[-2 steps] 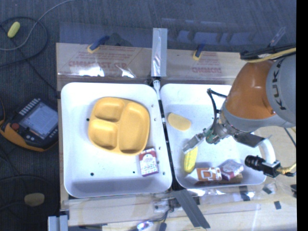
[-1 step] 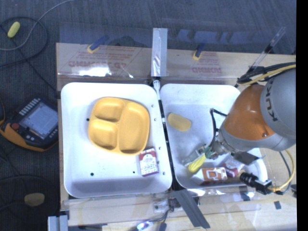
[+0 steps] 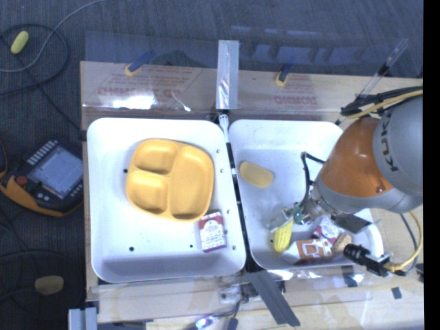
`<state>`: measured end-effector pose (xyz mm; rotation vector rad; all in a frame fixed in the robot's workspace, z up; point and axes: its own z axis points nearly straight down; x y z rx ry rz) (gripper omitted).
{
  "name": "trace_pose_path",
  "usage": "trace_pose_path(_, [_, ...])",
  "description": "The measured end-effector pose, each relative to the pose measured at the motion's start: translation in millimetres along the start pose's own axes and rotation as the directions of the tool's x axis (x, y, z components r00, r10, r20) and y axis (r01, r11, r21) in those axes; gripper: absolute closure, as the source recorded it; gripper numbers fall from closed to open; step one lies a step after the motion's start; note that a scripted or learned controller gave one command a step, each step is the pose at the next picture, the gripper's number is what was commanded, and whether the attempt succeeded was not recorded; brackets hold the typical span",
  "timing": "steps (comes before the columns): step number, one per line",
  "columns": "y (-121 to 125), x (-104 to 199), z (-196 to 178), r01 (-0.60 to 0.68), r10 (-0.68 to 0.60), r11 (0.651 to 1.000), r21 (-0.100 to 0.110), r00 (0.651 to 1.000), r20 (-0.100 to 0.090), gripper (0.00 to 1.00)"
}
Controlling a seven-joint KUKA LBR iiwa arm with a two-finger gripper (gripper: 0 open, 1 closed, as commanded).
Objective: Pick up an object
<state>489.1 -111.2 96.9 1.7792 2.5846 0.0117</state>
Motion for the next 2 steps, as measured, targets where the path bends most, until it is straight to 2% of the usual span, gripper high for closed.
trace_pose_path(1, [-0.5,2.2,4.7,0.061,-0.061,0.998,0.001,0.998,0.006,1.00])
trace_pose_path(2, [50.8,35.2,-121.0,0.000,0.000,1.000,0.013,1.000,0.002,1.00])
